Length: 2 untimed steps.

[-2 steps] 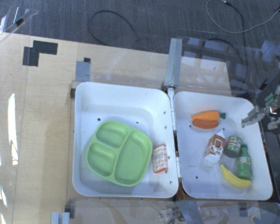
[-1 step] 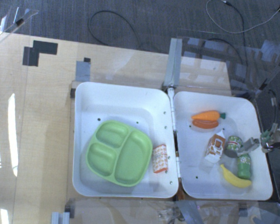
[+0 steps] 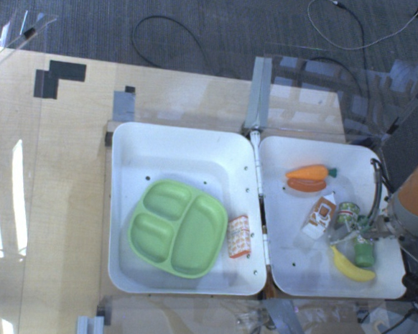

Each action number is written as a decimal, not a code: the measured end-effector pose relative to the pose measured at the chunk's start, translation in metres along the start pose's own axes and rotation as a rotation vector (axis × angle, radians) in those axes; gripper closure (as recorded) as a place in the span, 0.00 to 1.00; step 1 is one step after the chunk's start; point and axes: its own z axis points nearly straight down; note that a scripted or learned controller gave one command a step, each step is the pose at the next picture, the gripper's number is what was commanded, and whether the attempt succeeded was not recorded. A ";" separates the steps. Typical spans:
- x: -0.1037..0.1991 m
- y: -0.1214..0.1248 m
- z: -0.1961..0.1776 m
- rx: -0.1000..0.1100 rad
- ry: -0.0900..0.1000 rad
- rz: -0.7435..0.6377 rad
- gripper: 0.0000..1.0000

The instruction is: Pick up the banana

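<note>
The yellow banana [image 3: 351, 266] lies flat near the front right corner of the right bin [image 3: 287, 277]. My gripper [image 3: 370, 234] reaches in from the right edge and hovers just above and behind the banana, over a small green object [image 3: 364, 252] that touches the banana's far side. Nothing can be seen held by the gripper.
The right bin also holds an orange carrot [image 3: 308, 175] at the back, a brown and white carton [image 3: 320, 215] and a green can [image 3: 347, 213] in the middle. In the left bin [image 3: 120, 192] lie a green divided plate [image 3: 179, 229] and a small labelled can [image 3: 239, 237].
</note>
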 end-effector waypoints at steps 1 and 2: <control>0.038 -0.001 0.022 0.020 0.018 -0.129 0.00; 0.028 -0.002 0.022 0.021 0.028 -0.076 0.00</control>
